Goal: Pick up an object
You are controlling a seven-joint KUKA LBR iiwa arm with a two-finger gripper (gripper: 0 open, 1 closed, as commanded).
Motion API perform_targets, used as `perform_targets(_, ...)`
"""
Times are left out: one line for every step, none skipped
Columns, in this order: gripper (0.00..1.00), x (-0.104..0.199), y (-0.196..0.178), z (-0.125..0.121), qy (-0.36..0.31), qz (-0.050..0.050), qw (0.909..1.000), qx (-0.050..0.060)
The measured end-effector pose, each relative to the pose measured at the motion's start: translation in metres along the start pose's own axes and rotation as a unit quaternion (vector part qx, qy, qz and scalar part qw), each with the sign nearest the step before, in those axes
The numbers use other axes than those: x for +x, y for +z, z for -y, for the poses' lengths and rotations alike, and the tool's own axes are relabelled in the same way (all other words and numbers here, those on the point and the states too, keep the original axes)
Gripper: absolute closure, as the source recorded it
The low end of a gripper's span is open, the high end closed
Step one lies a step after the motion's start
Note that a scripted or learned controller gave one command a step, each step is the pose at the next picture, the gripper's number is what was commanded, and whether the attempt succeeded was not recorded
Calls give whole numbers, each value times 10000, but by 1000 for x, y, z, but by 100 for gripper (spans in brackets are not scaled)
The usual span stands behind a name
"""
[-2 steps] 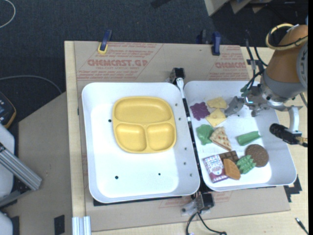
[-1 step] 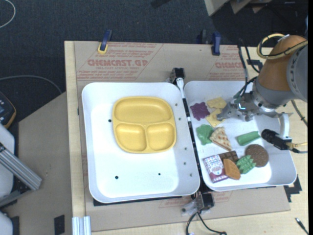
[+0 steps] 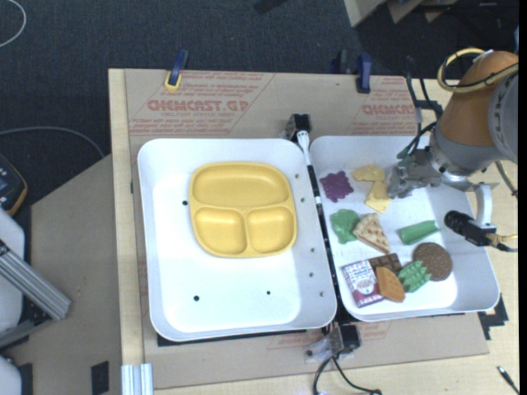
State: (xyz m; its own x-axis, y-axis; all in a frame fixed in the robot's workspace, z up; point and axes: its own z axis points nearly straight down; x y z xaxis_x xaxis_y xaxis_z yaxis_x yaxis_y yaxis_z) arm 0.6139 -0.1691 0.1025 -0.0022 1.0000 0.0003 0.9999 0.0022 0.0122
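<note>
My gripper (image 3: 403, 178) hangs low over the back of the right bin (image 3: 482, 290), reaching in from the right. It is right beside a pale yellow cheese wedge (image 3: 378, 195), and I cannot tell whether it touches it. Another yellow piece (image 3: 367, 173) lies just left of it. Toy food is spread over this bin: a purple grape bunch (image 3: 335, 185), a green pepper (image 3: 343, 222), a waffle-patterned wedge (image 3: 372, 234), a green pickle (image 3: 417, 231), a brown cookie (image 3: 434, 261), a red-and-white packet (image 3: 359, 281), an orange piece (image 3: 389, 285) and a green leafy piece (image 3: 415, 277).
The left bin (image 3: 165, 245) holds a yellow divided plate (image 3: 243, 206). A black part of the arm (image 3: 466, 226) sticks out over the right bin's right side. Clamps (image 3: 174, 79) (image 3: 363, 74) sit on the cardboard bench's far edge.
</note>
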Motion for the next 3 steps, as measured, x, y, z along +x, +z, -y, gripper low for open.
perform_targets(100, -4, -46, -8, 7, 16, 10000, 25)
perform_targets(100, 4, -104, -16, -1, 15, 10000, 16)
perform_targets(100, 4, -124, -18, 5, 10, 10000, 36)
